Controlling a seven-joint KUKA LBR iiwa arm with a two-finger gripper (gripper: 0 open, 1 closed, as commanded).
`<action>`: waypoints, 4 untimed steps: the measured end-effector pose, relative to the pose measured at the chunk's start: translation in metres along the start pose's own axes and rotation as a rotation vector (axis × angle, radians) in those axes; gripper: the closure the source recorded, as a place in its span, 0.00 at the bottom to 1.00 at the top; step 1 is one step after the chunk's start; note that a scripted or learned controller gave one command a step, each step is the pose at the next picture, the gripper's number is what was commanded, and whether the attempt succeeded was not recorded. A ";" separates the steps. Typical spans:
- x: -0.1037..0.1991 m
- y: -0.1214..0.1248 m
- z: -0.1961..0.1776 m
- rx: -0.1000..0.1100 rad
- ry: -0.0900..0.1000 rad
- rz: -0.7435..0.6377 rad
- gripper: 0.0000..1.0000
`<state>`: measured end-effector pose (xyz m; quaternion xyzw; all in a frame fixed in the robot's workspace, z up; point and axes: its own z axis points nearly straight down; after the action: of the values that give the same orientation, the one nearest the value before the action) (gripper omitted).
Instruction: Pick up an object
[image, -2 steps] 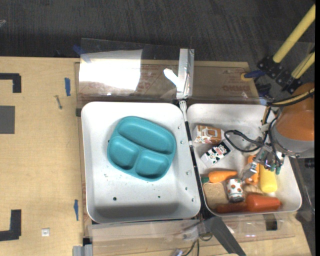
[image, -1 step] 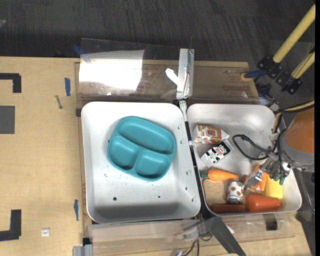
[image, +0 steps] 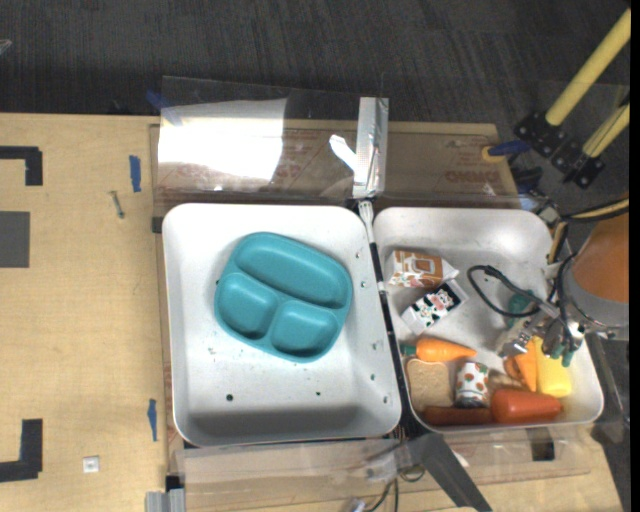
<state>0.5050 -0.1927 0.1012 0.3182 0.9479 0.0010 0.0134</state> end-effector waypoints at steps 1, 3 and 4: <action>-0.032 -0.017 -0.101 0.004 0.014 -0.425 1.00; -0.013 -0.025 0.005 -0.004 0.007 -1.103 1.00; -0.029 0.036 -0.127 -0.004 0.011 -1.186 1.00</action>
<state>0.5470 -0.1807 0.2296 -0.2661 0.9639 -0.0032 0.0076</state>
